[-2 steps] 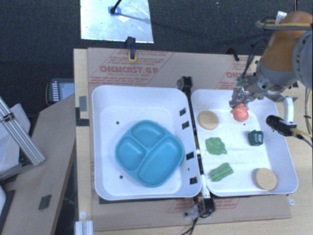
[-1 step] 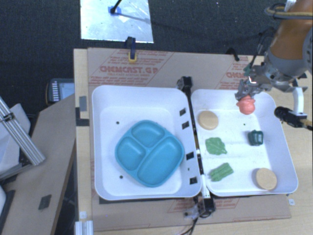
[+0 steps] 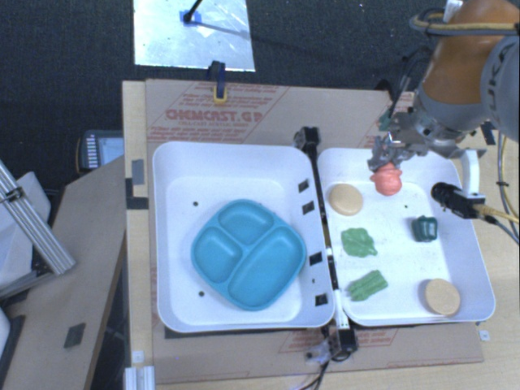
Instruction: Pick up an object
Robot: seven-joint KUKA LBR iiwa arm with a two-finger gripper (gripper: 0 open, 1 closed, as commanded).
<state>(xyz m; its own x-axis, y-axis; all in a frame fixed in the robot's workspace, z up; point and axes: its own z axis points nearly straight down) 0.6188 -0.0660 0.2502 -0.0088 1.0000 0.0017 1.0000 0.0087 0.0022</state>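
Note:
The right bin (image 3: 479, 275) holds several small items. A pink-red rounded piece (image 3: 388, 182) lies near its back wall. My gripper (image 3: 387, 159) hangs right over that piece, its tip at the piece's top edge. Whether it touches or grips the piece is unclear. Further items in this bin are a tan disc (image 3: 345, 199), a green leafy piece (image 3: 357, 242), a green lumpy piece (image 3: 367, 285), a dark teal item (image 3: 424, 229) and a second tan disc (image 3: 442, 296). The left bin (image 3: 166, 218) holds a blue divided plate (image 3: 248, 253).
Black clips (image 3: 309, 140) run along the seam between the two bins. A black fitting with a cable (image 3: 455, 197) sits at the right bin's right rim. A cardboard sheet (image 3: 244, 108) lies under both bins, and a shiny foil square (image 3: 191, 23) lies behind it.

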